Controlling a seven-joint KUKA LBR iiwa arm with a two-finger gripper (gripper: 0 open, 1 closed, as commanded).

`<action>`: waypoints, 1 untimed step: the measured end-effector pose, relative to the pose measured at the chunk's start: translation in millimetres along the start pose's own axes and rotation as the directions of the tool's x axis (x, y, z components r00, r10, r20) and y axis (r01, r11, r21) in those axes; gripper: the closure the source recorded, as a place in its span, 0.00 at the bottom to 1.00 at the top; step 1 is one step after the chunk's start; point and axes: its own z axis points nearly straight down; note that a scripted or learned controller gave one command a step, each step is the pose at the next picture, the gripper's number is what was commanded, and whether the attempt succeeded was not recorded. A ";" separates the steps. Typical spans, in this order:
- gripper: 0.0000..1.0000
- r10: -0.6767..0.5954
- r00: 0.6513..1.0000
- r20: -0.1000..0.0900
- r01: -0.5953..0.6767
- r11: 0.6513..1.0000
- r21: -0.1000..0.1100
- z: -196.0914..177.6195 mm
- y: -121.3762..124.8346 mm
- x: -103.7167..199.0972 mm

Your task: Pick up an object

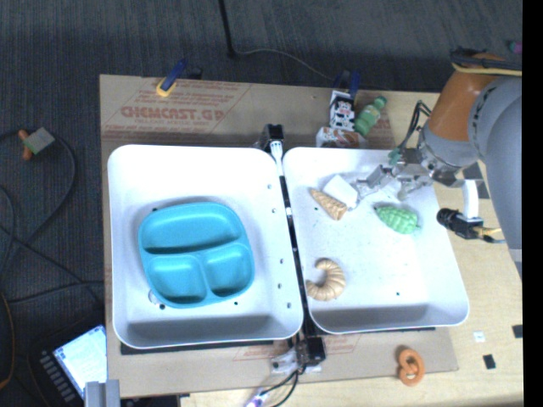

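Observation:
My gripper (pixel 380 186) hovers over the back of the right bin (pixel 441 287), reaching in from the right. It is open, with nothing between its fingers. One fingertip is close to a white block (pixel 342 190) on its left. The other is just above a green bumpy object (pixel 397 218). A tan cone-shaped piece (pixel 326 203) lies against the white block's near side. A tan curled pastry-like object (pixel 327 280) rests near the bin's front left corner.
The left bin (pixel 127 185) holds a blue divided tray (pixel 197 253). Behind the right bin stand a small figure (pixel 340 119) and a green bottle (pixel 369 115). An orange ring (pixel 411 365) lies on the bench in front.

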 end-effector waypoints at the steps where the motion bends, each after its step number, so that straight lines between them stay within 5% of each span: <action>1: 1.00 0.000 1.000 0.012 0.000 1.000 -0.001 -9.1 -0.9 -3.6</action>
